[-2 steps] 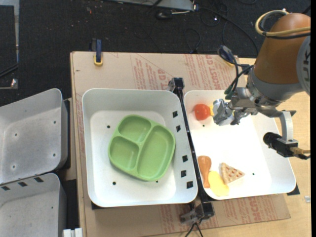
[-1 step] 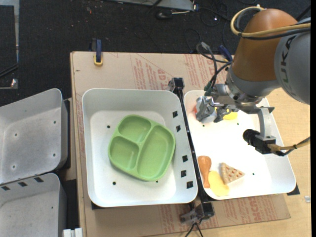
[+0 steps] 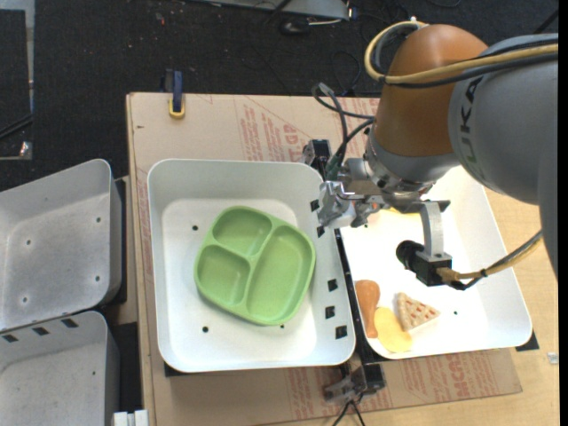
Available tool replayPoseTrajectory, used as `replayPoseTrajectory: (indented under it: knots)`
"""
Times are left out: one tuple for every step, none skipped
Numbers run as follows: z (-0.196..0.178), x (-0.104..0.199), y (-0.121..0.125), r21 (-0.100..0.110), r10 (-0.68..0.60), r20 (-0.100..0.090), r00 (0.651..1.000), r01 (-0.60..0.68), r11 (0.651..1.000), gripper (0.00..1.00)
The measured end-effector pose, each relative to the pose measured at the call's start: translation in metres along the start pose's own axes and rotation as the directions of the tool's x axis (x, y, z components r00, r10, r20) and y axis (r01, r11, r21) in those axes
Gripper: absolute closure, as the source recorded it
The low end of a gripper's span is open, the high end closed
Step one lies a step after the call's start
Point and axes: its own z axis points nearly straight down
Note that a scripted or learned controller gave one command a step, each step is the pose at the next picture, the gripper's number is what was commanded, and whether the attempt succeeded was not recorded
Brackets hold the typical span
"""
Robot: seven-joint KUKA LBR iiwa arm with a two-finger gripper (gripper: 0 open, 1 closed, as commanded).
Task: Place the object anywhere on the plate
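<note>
A green plate [image 3: 256, 264] with three compartments lies in the left white bin [image 3: 177, 327]; nothing rests on it. In the right bin [image 3: 497, 309], near the front left corner, lie an orange carrot-like piece [image 3: 366, 298], a yellow piece [image 3: 388, 327] and a tan wedge with a red edge [image 3: 415, 311], all close together. My gripper [image 3: 340, 204] hangs over the rim between the two bins, near their far end, behind the three pieces and just right of the plate's far edge. No object shows at it.
The arm's grey and orange body [image 3: 444, 105] covers the far part of the right bin. Brown cardboard [image 3: 231, 122] lies under both bins. Two more white trays [image 3: 53, 238] stand at the far left.
</note>
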Motion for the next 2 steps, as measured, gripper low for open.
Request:
replayPoseTrajectory:
  knots:
    - [0.0085, 0.0492, 0.0043, -0.001, 0.000, 0.000, 1.000, 0.000, 1.000, 1.00]
    - [0.0081, 0.0461, 0.0043, -0.002, 0.006, 0.001, 1.000, -0.006, 1.000, 0.00]
